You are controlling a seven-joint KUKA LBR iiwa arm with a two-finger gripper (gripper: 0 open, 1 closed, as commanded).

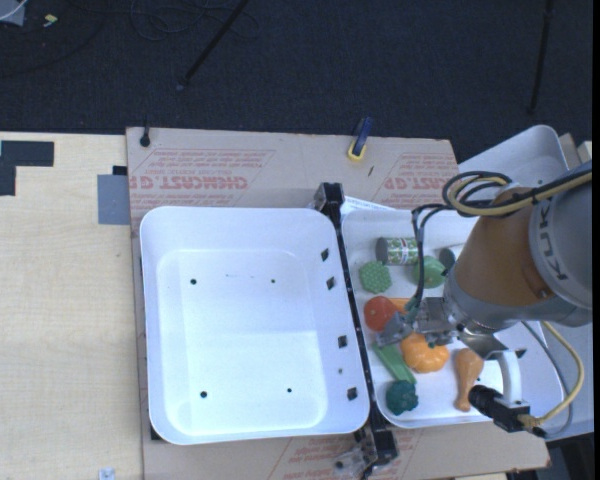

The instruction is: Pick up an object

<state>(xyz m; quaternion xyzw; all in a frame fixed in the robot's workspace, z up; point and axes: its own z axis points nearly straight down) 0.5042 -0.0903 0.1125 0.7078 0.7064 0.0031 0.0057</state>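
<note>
Gripper lowered over toy food in the right bin.
Finger state could not be told. The orange toy fruit, judged light, rigid and slippery, would best be gripped across its middle.

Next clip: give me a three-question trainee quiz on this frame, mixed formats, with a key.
1. True or false: the toys lie in the left bin.
2. Which toy lies nearest the right bin's front rim? A) green can B) dark green broccoli C) red tomato
3. Fill in: the gripper hangs just above the ____ fruit.

Key: 1 false; 2 B; 3 orange.
</note>
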